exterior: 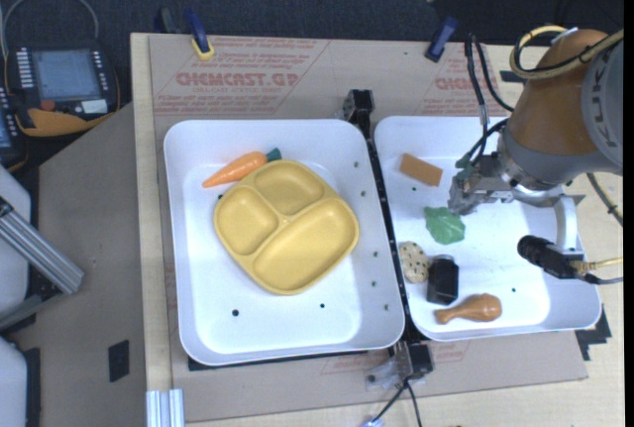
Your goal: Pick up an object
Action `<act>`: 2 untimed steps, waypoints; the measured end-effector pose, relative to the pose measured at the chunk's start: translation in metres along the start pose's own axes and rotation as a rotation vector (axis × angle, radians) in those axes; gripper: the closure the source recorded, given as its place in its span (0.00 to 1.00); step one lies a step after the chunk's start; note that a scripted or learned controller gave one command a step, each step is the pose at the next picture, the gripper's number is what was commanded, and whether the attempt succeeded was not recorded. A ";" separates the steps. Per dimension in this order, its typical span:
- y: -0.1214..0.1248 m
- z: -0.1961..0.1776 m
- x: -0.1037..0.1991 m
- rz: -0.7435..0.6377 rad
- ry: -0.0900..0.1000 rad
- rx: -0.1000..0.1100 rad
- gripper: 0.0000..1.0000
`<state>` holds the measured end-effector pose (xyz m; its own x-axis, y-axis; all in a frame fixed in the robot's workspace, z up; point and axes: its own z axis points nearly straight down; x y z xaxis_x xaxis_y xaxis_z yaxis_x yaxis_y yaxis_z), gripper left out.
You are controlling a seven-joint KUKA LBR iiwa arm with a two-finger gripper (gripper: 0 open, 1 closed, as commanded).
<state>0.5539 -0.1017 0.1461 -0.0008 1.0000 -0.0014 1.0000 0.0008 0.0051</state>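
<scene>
In the left bin point(188, 247), smooth yellow three-compartment plate point(285, 227).

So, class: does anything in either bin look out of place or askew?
The yellow plate sits turned at an angle to the left bin, with a carrot lying off it against its rim. Nothing looks spilled or damaged.

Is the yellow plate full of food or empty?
Empty. All three sections of the yellow plate show bare yellow; the carrot lies beside it.
</scene>
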 end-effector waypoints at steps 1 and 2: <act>0.000 -0.051 0.010 -0.001 0.000 -0.001 1.00; 0.006 -0.111 0.016 -0.001 0.000 -0.003 1.00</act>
<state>0.5598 -0.0851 0.2576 -0.0022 1.0000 -0.0014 1.0000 0.0022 0.0083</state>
